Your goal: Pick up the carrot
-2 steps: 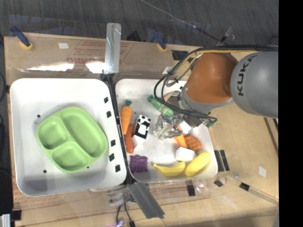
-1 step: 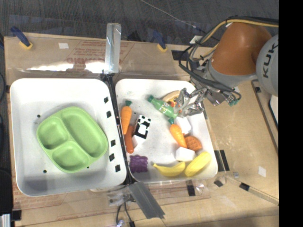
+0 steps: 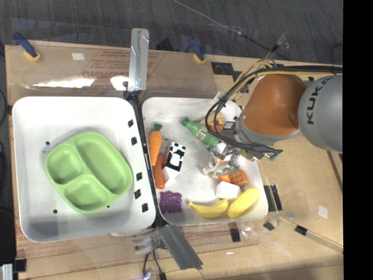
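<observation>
The carrot (image 3: 155,156) is long and orange, and it lies lengthwise along the left wall of the right bin (image 3: 192,107). My gripper (image 3: 220,163) hangs low over the middle-right of that bin, below the orange wrist band (image 3: 274,105). It is well to the right of the carrot and apart from it. A black-and-white block (image 3: 175,156) lies between the carrot and the gripper. Nothing of the carrot is covered.
A green bottle (image 3: 199,132) lies just up-left of the gripper. An orange piece (image 3: 238,177), a white block (image 3: 227,189), a banana (image 3: 211,208), a yellow fruit (image 3: 245,202) and purple grapes (image 3: 171,201) crowd the bin's front. The left bin (image 3: 35,115) holds a green divided plate (image 3: 88,171).
</observation>
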`<state>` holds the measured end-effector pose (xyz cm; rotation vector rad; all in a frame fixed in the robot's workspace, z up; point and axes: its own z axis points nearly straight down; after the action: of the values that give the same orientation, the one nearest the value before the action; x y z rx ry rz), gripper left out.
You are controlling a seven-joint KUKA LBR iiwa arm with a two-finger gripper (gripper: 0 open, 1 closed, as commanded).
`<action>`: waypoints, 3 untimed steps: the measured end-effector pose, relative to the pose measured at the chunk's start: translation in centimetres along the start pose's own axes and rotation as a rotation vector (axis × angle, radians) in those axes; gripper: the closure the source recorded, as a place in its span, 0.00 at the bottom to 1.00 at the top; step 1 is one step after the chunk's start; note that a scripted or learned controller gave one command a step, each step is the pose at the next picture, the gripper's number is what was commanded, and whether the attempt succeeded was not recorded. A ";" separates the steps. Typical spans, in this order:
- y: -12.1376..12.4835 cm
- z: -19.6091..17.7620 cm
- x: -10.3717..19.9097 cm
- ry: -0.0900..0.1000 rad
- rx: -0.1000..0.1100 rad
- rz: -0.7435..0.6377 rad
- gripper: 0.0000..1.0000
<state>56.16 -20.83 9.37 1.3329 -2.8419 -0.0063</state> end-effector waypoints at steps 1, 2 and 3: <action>-7.0 -10.7 -5.7 -0.003 0.012 -0.382 1.00; 0.7 -2.5 0.6 0.000 -0.002 -0.508 1.00; -4.9 -11.1 -4.0 -0.001 0.010 -0.624 1.00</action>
<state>62.50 -20.95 20.43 2.1452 -2.3004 0.0063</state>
